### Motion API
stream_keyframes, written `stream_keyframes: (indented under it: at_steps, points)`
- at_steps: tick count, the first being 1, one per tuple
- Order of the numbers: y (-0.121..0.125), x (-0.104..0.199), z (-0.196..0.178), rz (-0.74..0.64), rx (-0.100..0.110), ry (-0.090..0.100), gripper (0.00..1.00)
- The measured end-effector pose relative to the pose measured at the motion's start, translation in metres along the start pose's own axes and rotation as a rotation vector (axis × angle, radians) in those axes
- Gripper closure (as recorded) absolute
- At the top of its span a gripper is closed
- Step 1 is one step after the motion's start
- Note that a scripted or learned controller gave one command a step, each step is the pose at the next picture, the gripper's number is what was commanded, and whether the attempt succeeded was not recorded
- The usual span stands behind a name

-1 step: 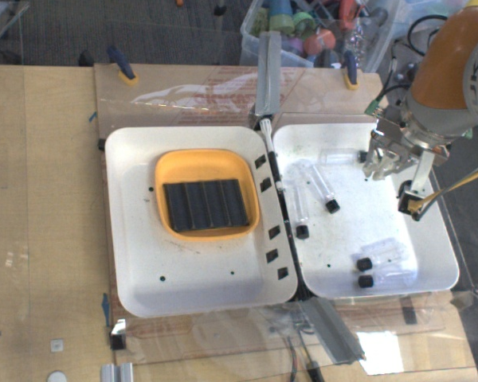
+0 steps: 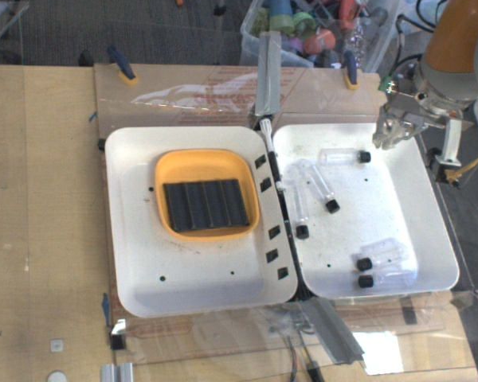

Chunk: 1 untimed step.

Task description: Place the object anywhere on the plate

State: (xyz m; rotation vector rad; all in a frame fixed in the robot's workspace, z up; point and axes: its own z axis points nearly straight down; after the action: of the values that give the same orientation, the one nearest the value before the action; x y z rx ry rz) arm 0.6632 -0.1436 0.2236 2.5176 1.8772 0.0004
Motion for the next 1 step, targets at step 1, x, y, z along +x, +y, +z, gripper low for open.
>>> stream_keyframes:
  at_steps: [1]
  points:
    - [0.0212,-0.0579,-0.0639,0.022,-0.001,0.000,1.00]
